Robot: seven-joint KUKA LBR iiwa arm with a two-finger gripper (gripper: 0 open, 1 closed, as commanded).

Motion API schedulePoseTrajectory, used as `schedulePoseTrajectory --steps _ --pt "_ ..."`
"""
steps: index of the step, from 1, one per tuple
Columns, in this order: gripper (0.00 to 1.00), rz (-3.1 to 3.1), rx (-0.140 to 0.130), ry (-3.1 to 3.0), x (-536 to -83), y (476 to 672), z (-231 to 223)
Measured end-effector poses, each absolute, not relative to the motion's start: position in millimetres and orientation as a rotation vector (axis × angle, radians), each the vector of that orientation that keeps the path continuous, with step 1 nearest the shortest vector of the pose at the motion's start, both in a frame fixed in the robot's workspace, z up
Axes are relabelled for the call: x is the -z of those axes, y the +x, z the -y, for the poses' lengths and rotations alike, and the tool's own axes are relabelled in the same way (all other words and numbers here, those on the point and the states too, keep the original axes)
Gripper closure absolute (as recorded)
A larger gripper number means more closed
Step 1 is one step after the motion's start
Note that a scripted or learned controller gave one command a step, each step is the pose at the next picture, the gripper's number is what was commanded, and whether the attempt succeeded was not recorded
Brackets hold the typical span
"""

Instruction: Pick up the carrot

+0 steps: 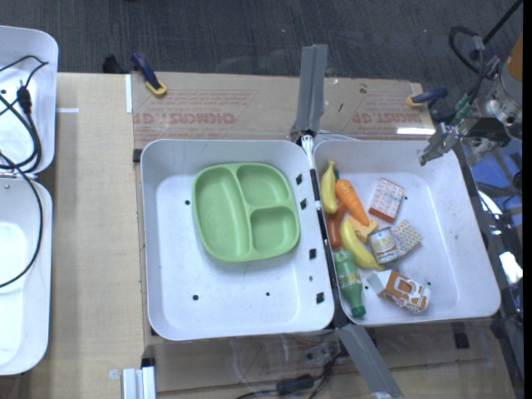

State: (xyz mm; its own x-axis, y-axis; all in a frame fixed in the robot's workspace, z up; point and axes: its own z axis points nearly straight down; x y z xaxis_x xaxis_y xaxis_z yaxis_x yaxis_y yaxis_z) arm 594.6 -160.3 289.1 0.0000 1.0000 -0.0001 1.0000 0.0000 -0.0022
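The orange carrot (352, 201) lies in the right bin (465, 248), close to its left wall and pointing down to the right. It rests between a yellow banana (329, 186) and a small printed box (386, 199). My gripper (439, 145) hangs over the bin's far right corner, well to the right of the carrot and apart from it. Nothing shows in the gripper.
A second banana (359, 244), a small can (382, 244), a green bottle (349, 283), a checked sachet (406, 236) and an orange carton (407, 293) crowd the right bin's left half. A green divided plate (247, 211) sits in the left bin (166, 264).
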Motion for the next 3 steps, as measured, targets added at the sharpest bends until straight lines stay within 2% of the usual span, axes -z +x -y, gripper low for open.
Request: schedulePoseTrajectory --steps 1,2,3 --pt "0.0 2.405 -0.003 -2.019 -156.2 632.7 105.0" --pt "0.0 2.579 0.007 -1.813 -98.9 625.5 103.3" --pt "1.0 2.58 0.007 -1.82 -109.6 626.5 105.6"
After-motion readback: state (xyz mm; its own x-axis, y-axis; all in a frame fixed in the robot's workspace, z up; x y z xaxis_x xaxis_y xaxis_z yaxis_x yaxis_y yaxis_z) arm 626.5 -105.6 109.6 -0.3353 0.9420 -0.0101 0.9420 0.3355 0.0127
